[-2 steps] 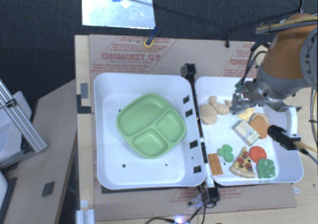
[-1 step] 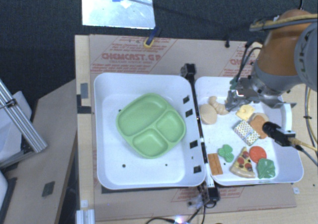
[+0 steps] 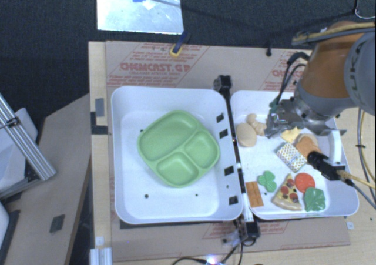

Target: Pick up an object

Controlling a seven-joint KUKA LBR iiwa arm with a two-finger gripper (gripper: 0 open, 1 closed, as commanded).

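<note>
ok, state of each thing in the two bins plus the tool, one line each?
Light green three-compartment plastic plate: flat in left white bin, tilted askew.
Beige egg-shaped toy: lying in right white bin, near the divider.
Toy pizza slice: flat, by the front wall.
Red round toy: flat, beside the pizza slice.
Green leaf-shaped toy: flat, front right corner.
Tool: low over the right bin's rear.

Red print reading "CHEMCAST GP" stands on the brown protective sheet (image 3: 154,65) beneath the bins. Further print at upper right is illegible.
</note>
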